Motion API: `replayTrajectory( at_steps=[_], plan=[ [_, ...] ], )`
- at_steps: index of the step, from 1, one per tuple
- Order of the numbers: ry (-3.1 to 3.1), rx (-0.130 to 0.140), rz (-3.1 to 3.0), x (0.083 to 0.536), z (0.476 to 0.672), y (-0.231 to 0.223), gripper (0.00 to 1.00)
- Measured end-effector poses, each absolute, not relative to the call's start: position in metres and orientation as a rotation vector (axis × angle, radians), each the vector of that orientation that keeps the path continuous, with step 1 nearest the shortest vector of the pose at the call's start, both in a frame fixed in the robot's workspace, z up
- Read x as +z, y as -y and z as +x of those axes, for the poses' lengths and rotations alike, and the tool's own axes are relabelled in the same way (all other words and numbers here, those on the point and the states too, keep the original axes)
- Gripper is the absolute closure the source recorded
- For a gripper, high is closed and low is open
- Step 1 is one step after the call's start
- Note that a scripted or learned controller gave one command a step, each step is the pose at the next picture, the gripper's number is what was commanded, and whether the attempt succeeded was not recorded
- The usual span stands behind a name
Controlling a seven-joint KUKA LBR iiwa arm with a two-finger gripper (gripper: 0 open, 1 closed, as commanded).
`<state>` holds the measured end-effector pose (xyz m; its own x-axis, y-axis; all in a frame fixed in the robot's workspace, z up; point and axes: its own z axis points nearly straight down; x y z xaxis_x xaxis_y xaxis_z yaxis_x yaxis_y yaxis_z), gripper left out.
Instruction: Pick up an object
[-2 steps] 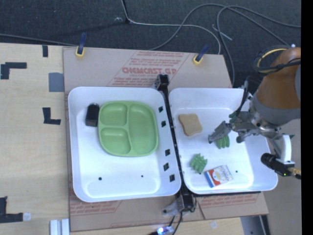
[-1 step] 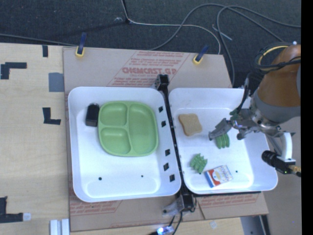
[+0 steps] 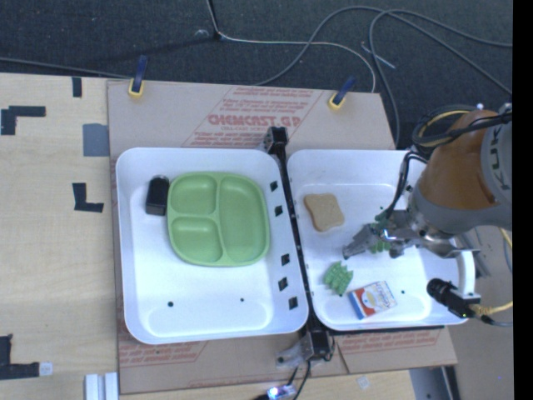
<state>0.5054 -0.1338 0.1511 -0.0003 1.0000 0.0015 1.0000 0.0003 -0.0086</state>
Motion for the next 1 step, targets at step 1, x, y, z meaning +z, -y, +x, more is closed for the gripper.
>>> replayTrajectory(
  at_steps=[1],
  plan=[
    [2.219,0.006,-2.217,0.0878,0.5037,0.1282,0.00]
  ],
)
